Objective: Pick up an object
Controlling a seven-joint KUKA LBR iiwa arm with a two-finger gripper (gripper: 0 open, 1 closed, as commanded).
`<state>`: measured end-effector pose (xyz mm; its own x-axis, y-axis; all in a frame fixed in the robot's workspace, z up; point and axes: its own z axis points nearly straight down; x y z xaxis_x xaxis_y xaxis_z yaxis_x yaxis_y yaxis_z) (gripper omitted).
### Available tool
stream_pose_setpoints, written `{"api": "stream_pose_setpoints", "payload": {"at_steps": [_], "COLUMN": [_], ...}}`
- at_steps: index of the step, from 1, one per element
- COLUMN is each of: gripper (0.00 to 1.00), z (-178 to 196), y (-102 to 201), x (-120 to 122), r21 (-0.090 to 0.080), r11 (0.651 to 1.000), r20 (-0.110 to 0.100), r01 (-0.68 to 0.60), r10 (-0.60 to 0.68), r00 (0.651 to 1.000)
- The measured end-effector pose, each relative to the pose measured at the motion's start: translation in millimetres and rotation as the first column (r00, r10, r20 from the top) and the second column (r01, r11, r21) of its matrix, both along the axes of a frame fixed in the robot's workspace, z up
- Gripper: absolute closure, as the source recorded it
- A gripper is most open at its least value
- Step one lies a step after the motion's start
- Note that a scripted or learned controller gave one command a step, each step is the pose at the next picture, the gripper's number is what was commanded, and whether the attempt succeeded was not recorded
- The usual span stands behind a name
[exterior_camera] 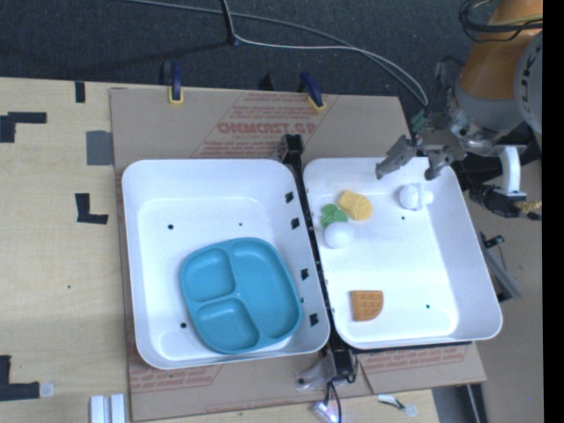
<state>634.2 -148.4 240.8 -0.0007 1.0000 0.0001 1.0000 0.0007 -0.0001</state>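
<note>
You had a blue divided plate (240,295) in the left bin (141,192). In the right bin (467,263), a small white object (410,196) lay just below your end effector (411,161), spread wide and empty; the approach step, I judged, calling next for descent.

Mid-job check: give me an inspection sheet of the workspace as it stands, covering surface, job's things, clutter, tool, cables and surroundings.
Surface: cardboard sheet on the bench, held by two clips at its far edge; two white bins side by side, left bin and right bin.
Job's things: in the right bin, a yellow piece, a green piece touching a white ball, a small white object and an orange waffle-like square.
Clutter: blue divided plate in the left bin.
Tool: tool open, over the right bin's far edge, holding nothing.
Cables: thin cable across the dark floor behind the bench.
Surroundings: black tape marks on the bench at left.
</note>
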Motion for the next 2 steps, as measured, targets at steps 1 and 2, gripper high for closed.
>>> {"api": "stream_pose_setpoints", "payload": {"at_steps": [1,2], "gripper": [0.00,1.00], "z": [-157,-140], "y": [-4,-4], "x": [18,21], "r21": [0.002,-0.001], "r11": [1.000,1.000], "r20": [-0.011,0.000], "r01": [0.000,-0.001], "r10": [0.000,0.001], "r00": [1.000,1.000]}}
